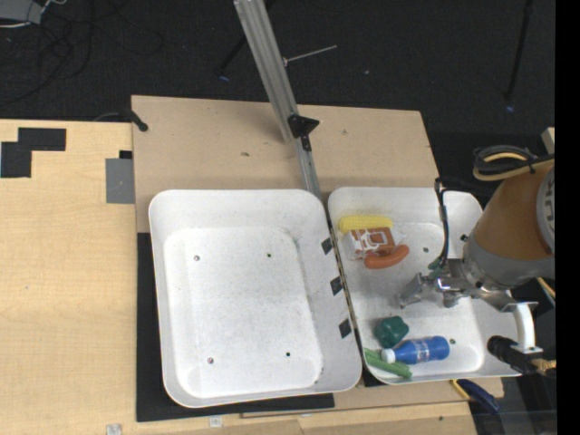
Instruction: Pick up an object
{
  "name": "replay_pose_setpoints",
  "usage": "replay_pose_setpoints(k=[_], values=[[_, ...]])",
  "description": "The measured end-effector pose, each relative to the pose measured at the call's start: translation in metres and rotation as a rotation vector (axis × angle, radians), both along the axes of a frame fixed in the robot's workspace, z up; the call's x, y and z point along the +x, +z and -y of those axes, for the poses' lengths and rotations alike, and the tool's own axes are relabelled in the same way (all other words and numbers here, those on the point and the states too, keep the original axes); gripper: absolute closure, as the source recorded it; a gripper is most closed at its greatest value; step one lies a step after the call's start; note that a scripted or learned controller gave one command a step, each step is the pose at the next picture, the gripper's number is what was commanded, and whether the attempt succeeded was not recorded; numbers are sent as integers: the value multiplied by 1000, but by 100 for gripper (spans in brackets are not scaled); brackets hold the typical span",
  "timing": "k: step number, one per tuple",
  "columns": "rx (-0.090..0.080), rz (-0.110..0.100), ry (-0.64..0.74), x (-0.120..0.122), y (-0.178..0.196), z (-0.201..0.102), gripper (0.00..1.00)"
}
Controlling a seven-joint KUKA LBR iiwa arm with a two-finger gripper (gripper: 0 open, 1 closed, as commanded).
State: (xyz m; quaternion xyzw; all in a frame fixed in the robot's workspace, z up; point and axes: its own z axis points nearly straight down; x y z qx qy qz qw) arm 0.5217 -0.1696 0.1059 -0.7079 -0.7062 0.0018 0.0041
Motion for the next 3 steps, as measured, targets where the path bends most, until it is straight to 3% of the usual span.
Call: replay_pose_setpoints(k=[1, 2, 3], values=[[-3, 7, -3, 0, -14, 0, 0], [-1, 5, -8, 0, -4, 0, 100], [-3, 9, -2, 0, 38, 2, 100]])
